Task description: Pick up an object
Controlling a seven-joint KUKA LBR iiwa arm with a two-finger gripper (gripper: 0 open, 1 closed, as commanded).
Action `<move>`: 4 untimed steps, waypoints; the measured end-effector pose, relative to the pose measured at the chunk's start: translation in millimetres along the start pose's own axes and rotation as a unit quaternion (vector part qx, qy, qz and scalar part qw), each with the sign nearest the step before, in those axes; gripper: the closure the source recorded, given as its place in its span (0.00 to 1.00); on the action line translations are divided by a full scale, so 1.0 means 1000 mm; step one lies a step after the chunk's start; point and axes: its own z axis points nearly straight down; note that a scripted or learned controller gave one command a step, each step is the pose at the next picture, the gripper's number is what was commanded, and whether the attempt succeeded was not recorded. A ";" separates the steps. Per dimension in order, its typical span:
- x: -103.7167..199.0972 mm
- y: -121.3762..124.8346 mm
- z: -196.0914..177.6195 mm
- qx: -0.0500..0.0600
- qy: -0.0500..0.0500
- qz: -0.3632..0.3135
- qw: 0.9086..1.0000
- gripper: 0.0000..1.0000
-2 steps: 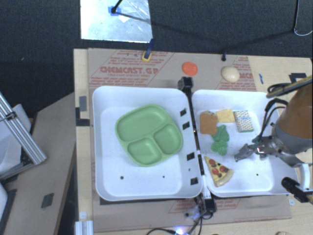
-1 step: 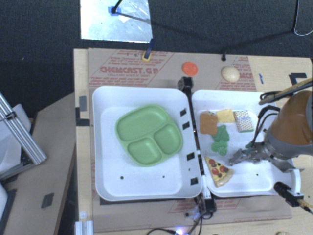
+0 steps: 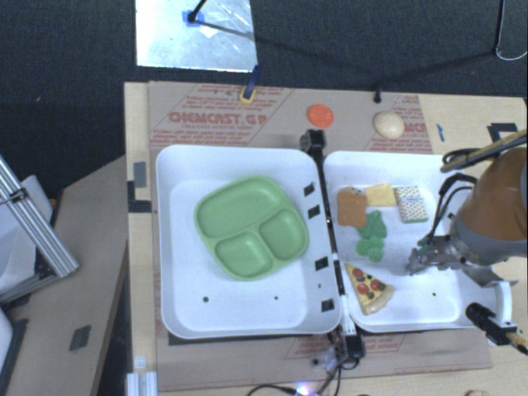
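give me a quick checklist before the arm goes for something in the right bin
1. Targets present in the right bin: pizza slice, green broccoli piece, brown toast, yellow cheese, small patterned packet: ok.
2. End effector inside the right bin: ok.
3. End effector holding nothing: cannot tell.
4. End effector directly above a target: not ok, it sits right of the broccoli.
5. Green divided plate in the left bin, out of the way: ok.
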 end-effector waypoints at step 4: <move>0.047 0.015 -0.140 0.001 0.002 -0.005 1.000 1.00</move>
